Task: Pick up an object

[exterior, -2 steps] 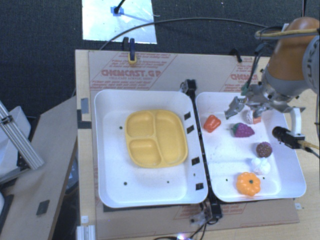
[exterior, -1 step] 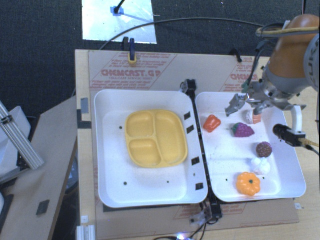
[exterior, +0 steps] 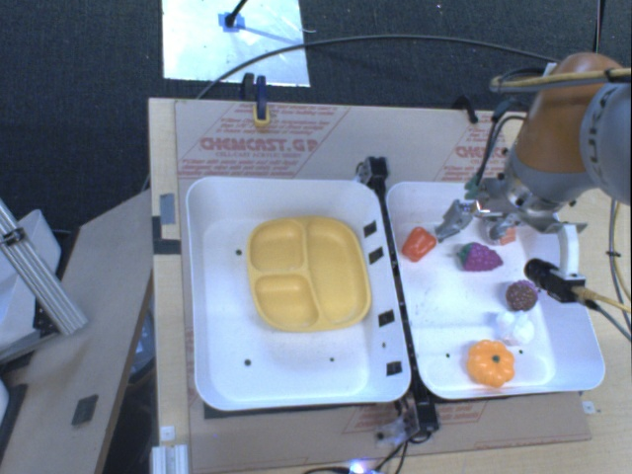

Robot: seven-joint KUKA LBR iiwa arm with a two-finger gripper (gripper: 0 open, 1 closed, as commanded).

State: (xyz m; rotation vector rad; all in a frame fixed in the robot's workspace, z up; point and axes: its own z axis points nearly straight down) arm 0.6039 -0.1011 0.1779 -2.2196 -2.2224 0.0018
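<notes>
Beside the hand (exterior: 481,223), grip unclear, orange pepper (exterior: 418,244), long axis slanting up-left

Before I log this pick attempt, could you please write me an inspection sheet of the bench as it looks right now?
Surface: wooden bench bearing a left bin and a right bin, side by side.
Job's things: in the right bin, an orange-red toy pepper, purple grapes, a dark brown berry-like ball, a small white object and an orange pumpkin.
Clutter: yellow divided plate in the left bin.
Hand: hand low over the right bin's far end, near the grapes; finger state unclear.
Cables: black cable arcing over the bench's far side.
Surroundings: dark carpet, a shiny sheet lying on it.
</notes>
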